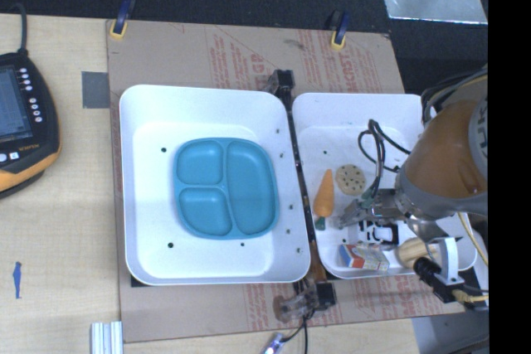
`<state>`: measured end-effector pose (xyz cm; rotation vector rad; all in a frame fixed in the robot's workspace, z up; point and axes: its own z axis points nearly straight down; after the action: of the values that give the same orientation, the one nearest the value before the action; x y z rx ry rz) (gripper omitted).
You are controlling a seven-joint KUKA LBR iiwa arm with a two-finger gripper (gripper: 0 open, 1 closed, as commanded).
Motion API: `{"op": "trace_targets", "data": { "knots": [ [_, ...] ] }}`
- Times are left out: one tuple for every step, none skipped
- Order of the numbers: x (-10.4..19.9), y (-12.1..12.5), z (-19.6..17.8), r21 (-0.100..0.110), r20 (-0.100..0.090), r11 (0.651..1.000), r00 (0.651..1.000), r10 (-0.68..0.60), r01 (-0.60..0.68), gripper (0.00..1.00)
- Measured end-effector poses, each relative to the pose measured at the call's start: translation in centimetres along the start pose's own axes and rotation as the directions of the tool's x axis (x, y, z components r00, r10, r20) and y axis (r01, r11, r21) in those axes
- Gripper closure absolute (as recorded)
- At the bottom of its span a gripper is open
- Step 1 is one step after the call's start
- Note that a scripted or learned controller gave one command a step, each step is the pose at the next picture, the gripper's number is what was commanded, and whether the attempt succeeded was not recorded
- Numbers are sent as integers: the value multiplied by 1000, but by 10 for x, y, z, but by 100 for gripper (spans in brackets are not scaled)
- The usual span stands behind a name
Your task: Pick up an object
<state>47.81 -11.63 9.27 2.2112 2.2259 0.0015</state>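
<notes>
**Robot arm leans low over crowded right bin**

A black-and-orange teach pendant (pixel 21 124) lies at the left edge of the wooden bench (pixel 58 236). Beside it, a sheet of brown cardboard (pixel 207 54), clipped at its far edge, carries two shallow white bins set side by side. The left bin (pixel 145 116) holds a blue divided plate (pixel 225 186) with three compartments, sitting flat near the bin's middle.

In the right bin (pixel 332 116), an orange carrot-shaped toy (pixel 323 193) lies near the left wall, its long axis running roughly from the near side to the far side of the bin, with the narrow tip pointing away toward the far side and the thicker end nearer the camera. Just to its right sits a small round tan cookie-like disc (pixel 351 177) dotted with dark specks. Toward the bin's near edge lies a small white packet with red and blue markings (pixel 362 256), and beside that a cream-coloured rounded object (pixel 410 251).

The grey arm (pixel 444 157) reaches in from the right and bends down over the right bin's near half, black cables looping above the wrist. Its gripper (pixel 365 211) hangs low between the disc and the packet; whether its jaws are parted or closed cannot be told, and nothing can be seen held in them.
</notes>
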Motion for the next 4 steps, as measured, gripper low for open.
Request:
{"op": "trace_targets", "data": {
  "knots": [
    [13, 52, 0, 4, 2, 1000, 1000, 2, -2, 0],
    [1, 142, 1, 5, -2, 1000, 1000, 3, -3, 0],
    [-38, 58, 2, 8, -2, 1000, 1000, 3, -3, 0],
    [-97, 150, -12, 5, -2, 1000, 1000, 2, -2, 0]
  ]
}}
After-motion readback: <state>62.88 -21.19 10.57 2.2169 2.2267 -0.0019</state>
